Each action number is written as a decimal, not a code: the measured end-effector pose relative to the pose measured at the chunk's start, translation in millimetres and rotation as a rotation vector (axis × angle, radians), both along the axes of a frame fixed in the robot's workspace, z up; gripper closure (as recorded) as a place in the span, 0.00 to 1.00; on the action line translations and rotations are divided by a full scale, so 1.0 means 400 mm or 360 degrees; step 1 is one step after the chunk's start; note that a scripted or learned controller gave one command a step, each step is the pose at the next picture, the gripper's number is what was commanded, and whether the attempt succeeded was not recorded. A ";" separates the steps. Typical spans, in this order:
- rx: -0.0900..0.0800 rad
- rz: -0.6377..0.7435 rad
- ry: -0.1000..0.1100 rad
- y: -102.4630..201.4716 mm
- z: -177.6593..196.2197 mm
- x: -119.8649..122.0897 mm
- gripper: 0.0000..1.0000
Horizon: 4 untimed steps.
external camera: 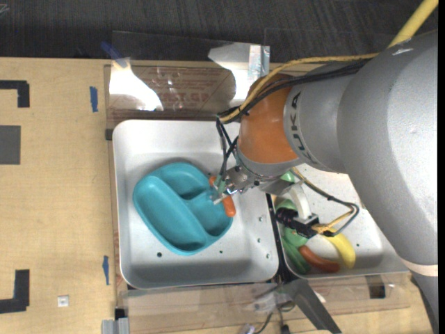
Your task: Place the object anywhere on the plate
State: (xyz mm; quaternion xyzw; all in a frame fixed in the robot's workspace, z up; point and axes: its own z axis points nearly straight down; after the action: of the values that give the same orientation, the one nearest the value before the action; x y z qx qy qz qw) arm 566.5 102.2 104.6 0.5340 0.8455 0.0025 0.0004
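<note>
Starting at the left bin (139, 256): holds a teal divided plate (177, 207), tilted, filling most of the floor. Just at the plate's 3 o'clock rim, a small orange object (227, 206), carrot-like, with a bit of green beside it, right under the gripper (224, 190). Cannot tell how the end effector stands, nor whether the orange piece is gripped or merely lying at the rim; too small and shadowed. Further right, at 3 o'clock of the wrist, the right bin (368, 245) with a yellow banana (342, 248), something green and a red-orange item. Judged step: the placing stage, over the plate's edge. Next move likely calls for shifting toward 9 o'clock, over a compartment, then lowering and releasing so nothing slides off the rim.
</note>
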 end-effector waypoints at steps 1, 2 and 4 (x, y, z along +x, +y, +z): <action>-0.0001 -0.0001 0.0001 -0.002 -0.003 0.000 0.00; 0.0003 0.0000 -0.0001 0.001 0.026 0.001 1.00; -0.0005 0.0531 -0.0018 0.059 0.548 0.039 1.00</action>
State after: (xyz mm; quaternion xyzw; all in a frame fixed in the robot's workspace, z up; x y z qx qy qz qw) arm 582.1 125.9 323.8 0.3861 0.9224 0.0042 0.0057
